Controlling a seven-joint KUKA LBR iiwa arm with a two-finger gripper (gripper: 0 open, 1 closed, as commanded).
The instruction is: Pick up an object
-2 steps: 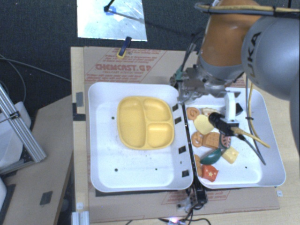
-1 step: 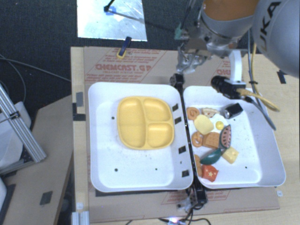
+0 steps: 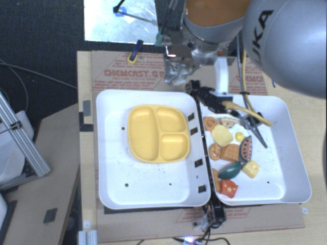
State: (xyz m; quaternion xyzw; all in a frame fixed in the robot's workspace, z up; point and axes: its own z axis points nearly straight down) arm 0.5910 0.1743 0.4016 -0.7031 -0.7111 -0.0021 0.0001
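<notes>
My gripper hangs high over the cardboard just behind the back rim of the two bins, near where they meet. Nothing shows beneath it. The right bin holds a cluster of toy food: a pretzel, a pale yellow round piece, a fried egg, a watermelon slice, a waffle, a green pepper, a cheese cube and a red strawberry. All of them lie apart from the gripper, to its front right.
A yellow divided plate lies in the middle of the left bin. Metal tongs with a yellow handle rest at the back of the right bin. The grey arm fills the upper right.
</notes>
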